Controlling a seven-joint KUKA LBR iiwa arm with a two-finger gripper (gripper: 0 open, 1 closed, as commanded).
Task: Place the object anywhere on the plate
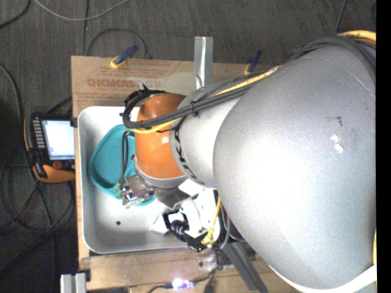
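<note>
Whether our gripper (131, 193) is clenched or released, we cannot tell: it hangs over the near edge of the teal plate (105, 160) in the left bin (113, 227). Our arm (293, 163) hides the plate's right side, and any object there.

Teal plate (107, 160) partly hidden behind arm (256, 163); pincer (129, 193) fingers indiscernible.

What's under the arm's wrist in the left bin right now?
A teal plate lies in the white bin, partly under the orange band. The gripper hangs over its edge; anything beneath is covered.
</note>
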